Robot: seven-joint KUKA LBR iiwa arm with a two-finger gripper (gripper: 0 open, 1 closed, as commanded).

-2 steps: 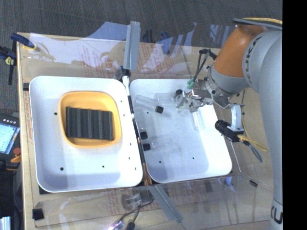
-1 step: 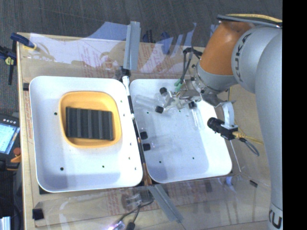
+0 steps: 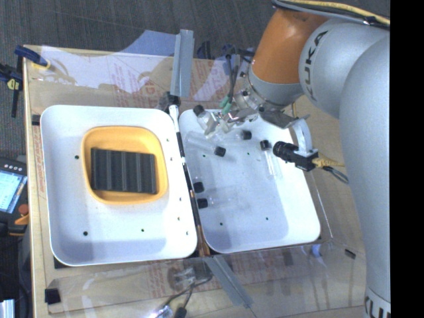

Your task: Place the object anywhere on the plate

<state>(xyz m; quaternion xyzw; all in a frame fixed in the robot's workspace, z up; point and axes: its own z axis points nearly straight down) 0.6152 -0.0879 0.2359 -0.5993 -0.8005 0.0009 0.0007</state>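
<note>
- The wooden bench (image 3: 119, 280) runs along the near edge, and both bins sit on it side by side.
- A small device with a lit screen (image 3: 9, 192) lies at the bench's left edge, just beside the left bin.
- The left bin (image 3: 99, 244) holds a yellow plate (image 3: 122, 138) in its middle, a little toward the far side.
- The task's thing, a dark ribbed block (image 3: 126, 171), lies flat on that plate, inside the rim. It is well apart from my gripper.
- The right bin (image 3: 265, 224) touches the left one along a shared edge, where two small black clips (image 3: 199, 195) sit.
- A few small black pieces (image 3: 219, 151) lie scattered on the far half of the right bin's floor.
- Some clear shapes lie near those pieces, too faint for me to name.
- My gripper (image 3: 222, 121) hangs over the far left corner of the right bin, close to the rim.
- I cannot tell from here whether it is released or clenched, and I see nothing that I could call held.
- A black cylinder with a cable (image 3: 293, 153) sticks out from my wrist on the right, over the right bin.
- My arm (image 3: 344, 65) comes in from the right, with the orange band (image 3: 285, 45) just above the wrist.
- A grey metal bar (image 3: 181, 61) stands at the far end of the gap between the bins.
- A blue sheet (image 3: 154, 43) lies just left of that bar.
</note>
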